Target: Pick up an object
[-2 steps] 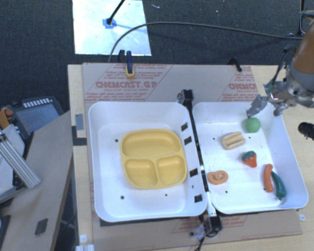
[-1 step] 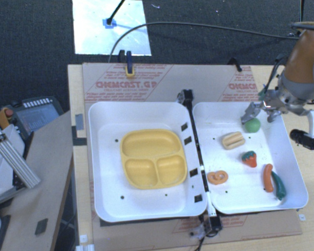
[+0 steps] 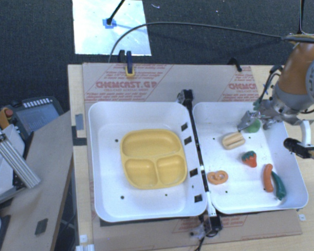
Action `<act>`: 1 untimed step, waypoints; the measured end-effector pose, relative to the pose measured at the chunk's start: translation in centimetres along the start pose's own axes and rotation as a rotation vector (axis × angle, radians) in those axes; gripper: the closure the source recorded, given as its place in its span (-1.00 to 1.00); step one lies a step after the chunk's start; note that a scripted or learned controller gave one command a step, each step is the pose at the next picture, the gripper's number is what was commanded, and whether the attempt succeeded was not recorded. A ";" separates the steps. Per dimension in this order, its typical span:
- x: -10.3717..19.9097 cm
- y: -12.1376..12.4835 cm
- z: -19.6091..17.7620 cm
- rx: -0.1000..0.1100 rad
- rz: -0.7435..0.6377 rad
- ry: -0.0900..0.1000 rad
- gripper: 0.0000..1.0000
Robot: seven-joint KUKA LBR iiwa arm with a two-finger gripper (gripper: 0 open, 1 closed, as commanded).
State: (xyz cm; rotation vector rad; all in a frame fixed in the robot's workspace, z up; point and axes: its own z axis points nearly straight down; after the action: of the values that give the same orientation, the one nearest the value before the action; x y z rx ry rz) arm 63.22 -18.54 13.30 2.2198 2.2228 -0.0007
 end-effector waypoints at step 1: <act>0.1 0.6 4.3 -0.018 -0.001 -0.001 -1.00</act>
State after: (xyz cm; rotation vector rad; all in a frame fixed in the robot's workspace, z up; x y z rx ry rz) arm 63.81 -18.44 8.99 2.2094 2.2146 0.0181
